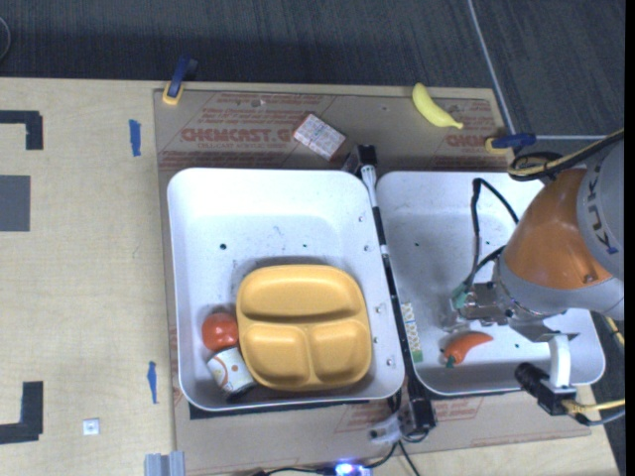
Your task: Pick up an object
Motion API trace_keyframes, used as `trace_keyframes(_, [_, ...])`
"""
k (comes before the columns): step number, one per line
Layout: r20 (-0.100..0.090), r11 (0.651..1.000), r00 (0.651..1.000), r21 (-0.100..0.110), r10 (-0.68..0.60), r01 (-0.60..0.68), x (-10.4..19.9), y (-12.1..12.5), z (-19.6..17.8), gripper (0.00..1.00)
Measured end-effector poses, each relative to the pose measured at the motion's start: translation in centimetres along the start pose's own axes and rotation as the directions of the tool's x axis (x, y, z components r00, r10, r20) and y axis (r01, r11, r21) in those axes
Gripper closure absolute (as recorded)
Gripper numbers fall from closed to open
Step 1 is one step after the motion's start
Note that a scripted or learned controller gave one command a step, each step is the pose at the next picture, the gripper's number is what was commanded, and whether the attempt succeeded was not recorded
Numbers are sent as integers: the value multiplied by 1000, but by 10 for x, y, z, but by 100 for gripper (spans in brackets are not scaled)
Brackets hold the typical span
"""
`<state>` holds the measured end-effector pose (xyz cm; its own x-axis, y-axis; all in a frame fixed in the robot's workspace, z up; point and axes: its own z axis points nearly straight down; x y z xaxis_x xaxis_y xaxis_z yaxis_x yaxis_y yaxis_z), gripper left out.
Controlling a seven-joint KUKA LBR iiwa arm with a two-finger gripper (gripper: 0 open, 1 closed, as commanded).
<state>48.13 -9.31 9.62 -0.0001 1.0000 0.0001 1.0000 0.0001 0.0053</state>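
Note:
A small orange carrot-like toy [466, 345] with a green tip lies near the front edge of the right bin [427, 226]. My gripper [478, 308] hangs just above and behind it, under the orange band of the arm. In the left bin [198, 216] a yellow compartment tray [301, 326] lies upside down. A red and white ball-like toy [224, 347] sits against the tray's left side.
A yellow banana [435, 106] and a small patterned card [318, 136] lie on the cardboard behind the bins. Blue clamps [179, 77] hold the cardboard at its corners. Black cables [476, 216] run along the arm into the right bin.

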Motion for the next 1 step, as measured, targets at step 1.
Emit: trace_keyframes(1, [0, 1000, 1000, 0, 0, 0, 0, 0, 0, 0])
